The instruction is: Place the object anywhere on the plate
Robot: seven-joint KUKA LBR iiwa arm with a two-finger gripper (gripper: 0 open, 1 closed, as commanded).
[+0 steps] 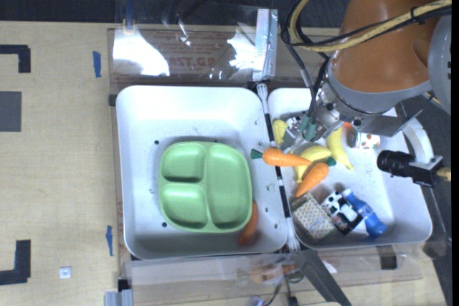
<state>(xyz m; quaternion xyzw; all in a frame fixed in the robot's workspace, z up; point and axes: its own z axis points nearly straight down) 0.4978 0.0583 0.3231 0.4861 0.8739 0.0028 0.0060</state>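
A green divided plate lies in the left bin. An orange toy carrot lies across the divider between the two bins, its green top toward the plate. My gripper hangs over the left side of the right bin, just above and right of that carrot. The big orange wrist band covers most of the arm above it. Nothing shows between the gripper and the carrot that tells me they touch.
The right bin holds a second carrot, a yellow banana, a corn piece, a patterned block, a black-and-white toy and a blue piece. An orange item lies by the plate's right corner.
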